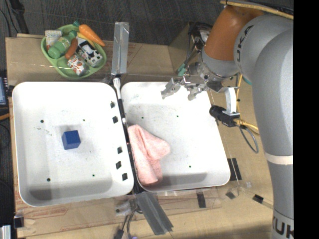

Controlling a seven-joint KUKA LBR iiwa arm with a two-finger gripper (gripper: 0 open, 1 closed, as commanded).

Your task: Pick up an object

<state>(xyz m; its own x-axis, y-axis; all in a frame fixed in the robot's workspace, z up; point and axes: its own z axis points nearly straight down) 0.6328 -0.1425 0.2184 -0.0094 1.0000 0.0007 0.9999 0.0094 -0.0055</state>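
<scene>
Approach step: gripper (180,89) high over right bin (219,148), fingers apart, holding nothing. Next: descend onto pink cloth (146,152), close.

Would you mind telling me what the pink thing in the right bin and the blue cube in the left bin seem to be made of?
The pink thing looks like soft cloth, matte: it lies folded and creased. The blue cube looks rigid, with flat faces and sharp edges, perhaps plastic, painted wood or foam; the view cannot settle which.

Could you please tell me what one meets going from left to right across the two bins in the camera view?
Blue cube → pink cloth → gripper, up near the right bin's far edge.
</scene>
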